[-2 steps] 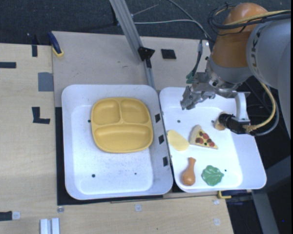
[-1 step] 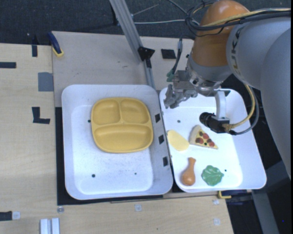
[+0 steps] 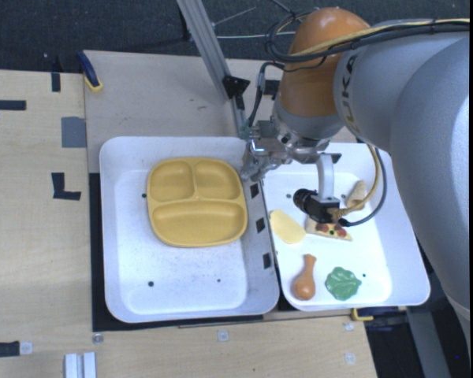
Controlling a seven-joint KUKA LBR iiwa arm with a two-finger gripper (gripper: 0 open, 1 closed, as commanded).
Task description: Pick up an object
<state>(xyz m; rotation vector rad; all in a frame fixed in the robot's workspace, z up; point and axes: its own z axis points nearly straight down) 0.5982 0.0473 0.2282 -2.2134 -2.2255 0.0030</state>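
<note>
My gripper hangs over the wall between the two bins, at the upper right corner of a yellow divided plate that lies in the left bin. Nothing shows between its tips. In the right bin lie a pale yellow wedge, a pizza-like slice, a brown drumstick, a green leafy piece and a beige piece. All of these sit below and to the right of the gripper, apart from it.
The grey arm with its orange band covers the upper right of the view and the back of the right bin. A slanted metal bar runs down to the bins' back edge. A blue and yellow clip lies on the bench at the upper left.
</note>
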